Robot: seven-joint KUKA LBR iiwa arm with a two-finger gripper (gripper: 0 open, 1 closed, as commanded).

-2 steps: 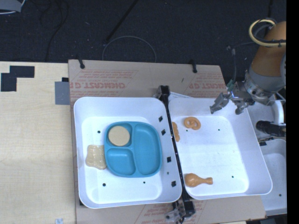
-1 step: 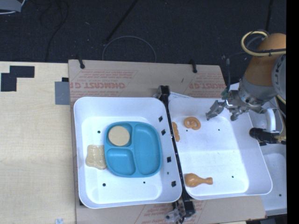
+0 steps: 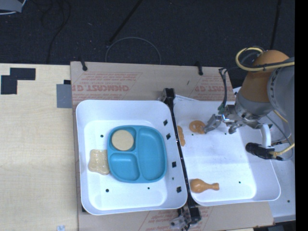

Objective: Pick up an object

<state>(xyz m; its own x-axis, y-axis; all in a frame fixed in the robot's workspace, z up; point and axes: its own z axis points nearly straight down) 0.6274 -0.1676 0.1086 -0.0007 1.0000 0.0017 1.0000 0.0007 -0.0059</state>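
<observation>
My gripper [image 3: 223,125] hangs over the upper part of the right bin [image 3: 262,189], and its fingers stand open with nothing between them. The left fingertip [image 3: 211,125] is close beside a small orange-tan food piece [image 3: 196,126] lying on the bin floor. A tan drumstick-shaped toy [image 3: 204,186] lies near the bin's front edge. Another tan piece [image 3: 180,134] rests against the divider between the bins.
The left bin [image 3: 91,196] holds a blue compartment tray [image 3: 144,155] with a round tan disc [image 3: 121,140] in its upper-left compartment. A pale toast-like piece [image 3: 98,161] lies left of the tray. Cables and a black hose [image 3: 260,151] trail from the arm at right.
</observation>
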